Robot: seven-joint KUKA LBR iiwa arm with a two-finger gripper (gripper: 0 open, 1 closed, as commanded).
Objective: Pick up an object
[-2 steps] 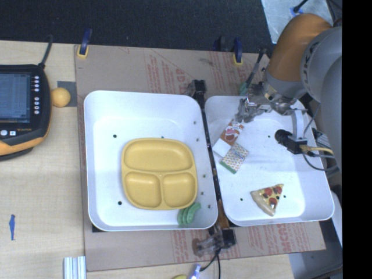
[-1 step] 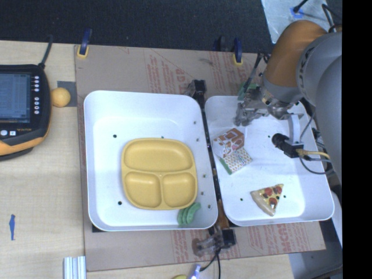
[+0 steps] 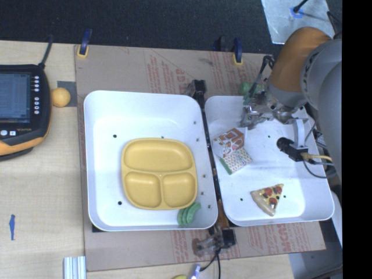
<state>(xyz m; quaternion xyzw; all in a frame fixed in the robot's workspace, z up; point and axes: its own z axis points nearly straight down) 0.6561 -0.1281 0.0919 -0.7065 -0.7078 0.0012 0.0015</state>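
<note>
Right bin (image 3: 314, 211): we log a pizza slice (image 3: 268, 197) near the front edge, long axis left-right, tip pointing left; a patterned box (image 3: 232, 150) lies against the left wall, long axis front to back. Gripper (image 3: 251, 116) hovers at the bin's back, above the box; we cannot tell its state.

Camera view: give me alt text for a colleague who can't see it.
The grey arm's gripper hovers over the right white bin, above a patterned carton and a pizza-slice toy. The left white bin holds a yellow divided tray and a green toy.
</note>
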